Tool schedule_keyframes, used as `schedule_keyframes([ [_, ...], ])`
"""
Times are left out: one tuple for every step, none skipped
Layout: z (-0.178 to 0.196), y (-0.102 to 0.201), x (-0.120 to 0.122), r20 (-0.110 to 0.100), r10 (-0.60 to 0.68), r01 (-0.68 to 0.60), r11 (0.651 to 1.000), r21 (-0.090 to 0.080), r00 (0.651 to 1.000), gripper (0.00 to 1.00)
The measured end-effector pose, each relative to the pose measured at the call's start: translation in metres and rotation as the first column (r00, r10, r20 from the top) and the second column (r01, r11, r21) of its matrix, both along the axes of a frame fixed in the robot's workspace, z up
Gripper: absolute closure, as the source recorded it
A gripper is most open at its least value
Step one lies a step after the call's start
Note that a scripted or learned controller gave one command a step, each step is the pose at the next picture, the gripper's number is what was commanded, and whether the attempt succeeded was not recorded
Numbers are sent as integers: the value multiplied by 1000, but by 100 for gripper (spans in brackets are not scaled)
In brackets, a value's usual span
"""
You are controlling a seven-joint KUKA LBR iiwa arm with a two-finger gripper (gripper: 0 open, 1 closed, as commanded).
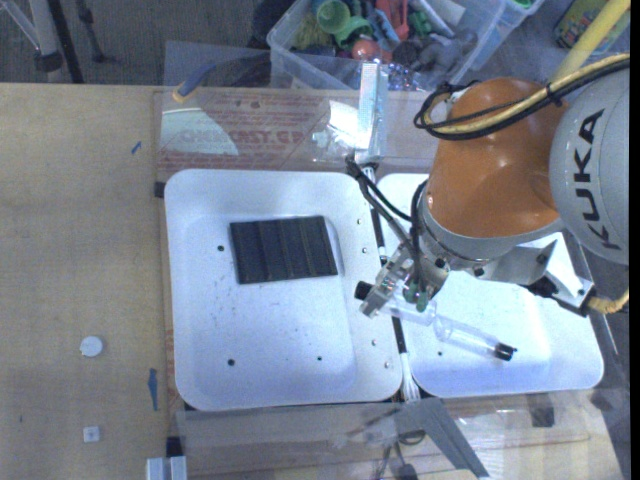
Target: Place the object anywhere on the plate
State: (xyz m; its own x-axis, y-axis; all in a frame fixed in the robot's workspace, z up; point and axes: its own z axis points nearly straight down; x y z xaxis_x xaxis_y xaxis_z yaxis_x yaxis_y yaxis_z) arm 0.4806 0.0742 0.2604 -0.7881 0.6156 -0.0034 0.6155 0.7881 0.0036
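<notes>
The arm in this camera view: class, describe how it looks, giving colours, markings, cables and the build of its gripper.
The arm is grey with black KUKA lettering and a glossy orange band. Black cables and a yellow one loop over it. The gripper is a small metal assembly with green parts.

A clear plastic tub (pixel 400 18) crammed with colourful toys sits behind the light wooden table (pixel 70 218). A small white round disc (pixel 91 346) lies near the table's left edge, beside a blue mark (pixel 153 388).
</notes>
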Motion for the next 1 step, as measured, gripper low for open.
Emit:
schedule_keyframes([
  [21,67,0,1,358,-358,934,-1,934,100],
])
